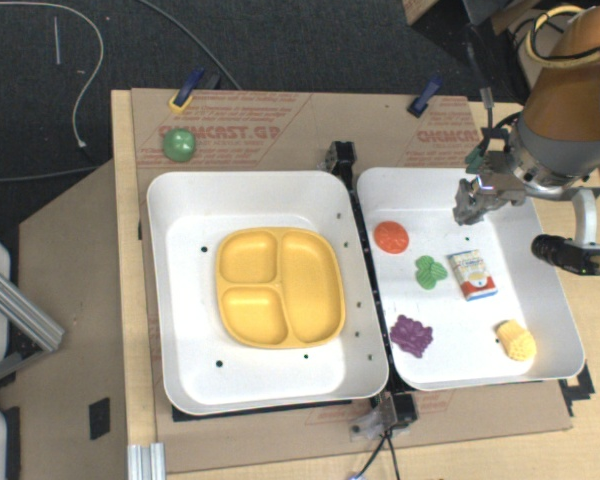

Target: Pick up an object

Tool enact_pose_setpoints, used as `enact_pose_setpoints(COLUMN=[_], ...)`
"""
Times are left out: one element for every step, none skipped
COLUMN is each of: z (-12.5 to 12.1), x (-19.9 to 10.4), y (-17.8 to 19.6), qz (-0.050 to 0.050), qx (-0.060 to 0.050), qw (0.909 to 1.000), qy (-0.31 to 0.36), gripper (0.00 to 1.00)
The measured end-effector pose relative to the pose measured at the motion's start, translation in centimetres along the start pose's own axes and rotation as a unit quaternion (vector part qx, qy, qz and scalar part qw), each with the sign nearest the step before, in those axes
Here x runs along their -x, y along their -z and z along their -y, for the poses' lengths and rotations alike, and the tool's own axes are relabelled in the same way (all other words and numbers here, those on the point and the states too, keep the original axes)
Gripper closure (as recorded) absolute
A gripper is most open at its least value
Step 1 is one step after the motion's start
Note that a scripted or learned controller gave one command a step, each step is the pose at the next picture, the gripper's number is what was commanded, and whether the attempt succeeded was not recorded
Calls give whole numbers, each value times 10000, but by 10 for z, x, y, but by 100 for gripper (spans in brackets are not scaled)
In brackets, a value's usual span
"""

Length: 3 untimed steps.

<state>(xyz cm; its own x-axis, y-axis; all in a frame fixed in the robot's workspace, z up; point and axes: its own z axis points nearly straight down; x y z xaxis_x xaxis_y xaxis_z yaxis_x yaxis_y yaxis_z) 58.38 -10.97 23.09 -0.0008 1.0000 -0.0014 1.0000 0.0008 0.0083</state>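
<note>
The right bin holds several toy foods: a red round piece, a green leafy piece, a purple grape cluster, a small red and blue carton and a yellow corn piece. My gripper hangs over the bin's upper part, above and slightly right of the carton, with nothing seen between its fingers. The arm's orange band sits at the upper right.
The left bin carries a yellow divided plate. A green ball lies on the cardboard outside the bins, at the upper left. Blue clamps hold the cardboard's far edge. A black part juts over the right bin's right rim.
</note>
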Motion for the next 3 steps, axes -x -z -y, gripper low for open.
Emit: enact_pose_setpoints(z=[-2, 11, 19], x=[0, -50, -94], y=[49, 52, 46], qz=[-2, -21, -19], qx=[-5, -51, -56], qw=[10000, 10000, 10000], qy=[3, 24, 24], gripper=[100, 100, 100])
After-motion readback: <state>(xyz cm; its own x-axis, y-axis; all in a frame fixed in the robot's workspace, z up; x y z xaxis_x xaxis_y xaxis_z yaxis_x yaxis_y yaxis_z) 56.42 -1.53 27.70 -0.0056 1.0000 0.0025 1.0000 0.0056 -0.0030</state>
